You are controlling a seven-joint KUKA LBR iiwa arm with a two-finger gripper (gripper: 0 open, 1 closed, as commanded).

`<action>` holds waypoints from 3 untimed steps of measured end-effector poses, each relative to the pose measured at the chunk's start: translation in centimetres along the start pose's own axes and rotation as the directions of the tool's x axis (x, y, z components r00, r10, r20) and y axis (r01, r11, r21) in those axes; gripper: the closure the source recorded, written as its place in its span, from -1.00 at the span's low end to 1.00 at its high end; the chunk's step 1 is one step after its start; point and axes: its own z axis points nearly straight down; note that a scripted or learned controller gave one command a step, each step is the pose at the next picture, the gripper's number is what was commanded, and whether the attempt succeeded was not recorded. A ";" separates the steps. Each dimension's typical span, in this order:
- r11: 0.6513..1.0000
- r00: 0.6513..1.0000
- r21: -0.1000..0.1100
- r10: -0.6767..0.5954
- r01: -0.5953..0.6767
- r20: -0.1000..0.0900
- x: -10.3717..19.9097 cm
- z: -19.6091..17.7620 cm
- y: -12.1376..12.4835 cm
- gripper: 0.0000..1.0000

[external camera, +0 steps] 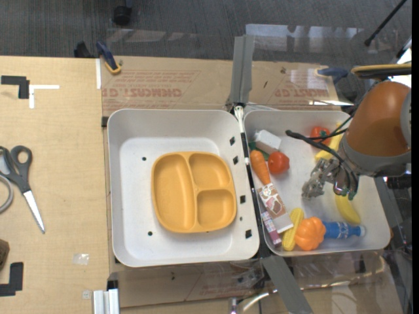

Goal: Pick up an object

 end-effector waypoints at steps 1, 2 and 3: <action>0.921 0.921 0.002 -0.390 0.390 0.004 -1.7 -0.2 -3.1 1.00; 1.000 1.000 0.000 -0.004 0.004 -0.001 3.8 0.0 -2.0 1.00; 0.987 0.987 0.001 0.164 -0.164 -0.002 8.2 0.0 1.9 1.00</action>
